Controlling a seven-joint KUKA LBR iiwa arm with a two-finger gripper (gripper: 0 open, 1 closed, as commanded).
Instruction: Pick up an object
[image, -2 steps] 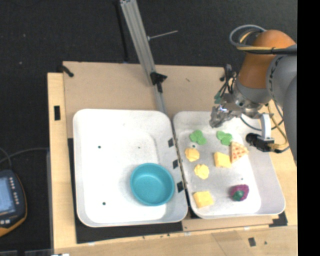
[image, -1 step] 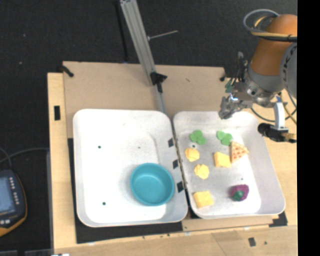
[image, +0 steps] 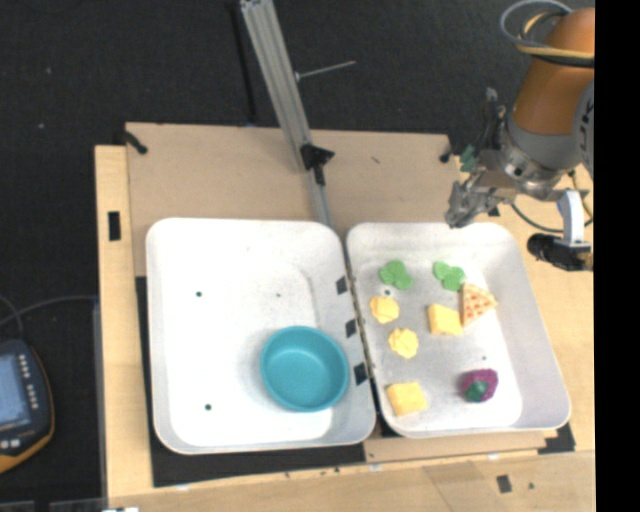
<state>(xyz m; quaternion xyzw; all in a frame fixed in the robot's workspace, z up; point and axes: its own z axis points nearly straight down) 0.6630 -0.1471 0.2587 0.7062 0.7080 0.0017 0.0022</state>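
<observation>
Above the far edge of the right bin (image: 530, 300), near its far right corner, the jaws (image: 462, 212) hang at the end of the grey and orange arm (image: 545, 95); they are dark and small in the camera view, so I cannot tell how far open they are, and nothing is seen between them. No object is picked yet. The candidates all lie in the right bin: two green pieces (image: 395, 274) (image: 448, 274) towards the far edge, a pizza slice (image: 477, 300) touching a yellow block (image: 444, 320), two small yellow pieces (image: 384, 308) (image: 403, 343) near the middle, a bigger yellow block (image: 405, 399) at the near left corner, and a purple piece (image: 479, 385) towards the near right side. I judge the main risk to be a descent on the far rim, because the jaws stand almost over it. A second risk is the touching pair, where one piece can be pushed aside or two taken together. The block in the near left corner sits close to the wall, with little room for a finger. The purple piece has free floor around it. The left bin (image: 200, 260) holds a teal bowl (image: 304, 367) at its near right part, and a metal pole (image: 285, 95) crosses the far side of the surface (image: 200, 170).
</observation>
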